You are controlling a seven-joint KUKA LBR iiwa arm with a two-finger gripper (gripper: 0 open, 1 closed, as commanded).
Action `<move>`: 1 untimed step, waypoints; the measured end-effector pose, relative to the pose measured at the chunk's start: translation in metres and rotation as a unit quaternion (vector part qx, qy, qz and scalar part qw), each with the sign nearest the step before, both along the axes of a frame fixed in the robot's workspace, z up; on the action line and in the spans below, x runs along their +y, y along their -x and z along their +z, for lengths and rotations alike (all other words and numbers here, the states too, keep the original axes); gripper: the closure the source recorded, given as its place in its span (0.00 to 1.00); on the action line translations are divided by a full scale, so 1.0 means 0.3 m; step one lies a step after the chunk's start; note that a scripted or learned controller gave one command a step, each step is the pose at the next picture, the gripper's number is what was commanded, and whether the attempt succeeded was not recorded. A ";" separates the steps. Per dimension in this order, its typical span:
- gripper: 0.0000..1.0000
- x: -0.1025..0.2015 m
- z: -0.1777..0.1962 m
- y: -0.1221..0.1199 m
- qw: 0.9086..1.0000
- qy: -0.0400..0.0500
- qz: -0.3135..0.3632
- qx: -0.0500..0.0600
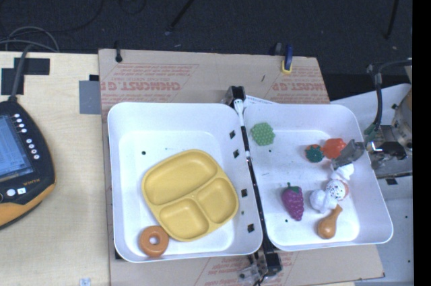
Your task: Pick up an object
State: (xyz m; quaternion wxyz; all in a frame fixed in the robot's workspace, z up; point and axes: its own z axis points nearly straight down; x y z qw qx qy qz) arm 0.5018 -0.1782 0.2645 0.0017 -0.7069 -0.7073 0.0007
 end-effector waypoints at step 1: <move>0.00 0.073 0.867 0.086 1.000 0.002 0.000 -0.007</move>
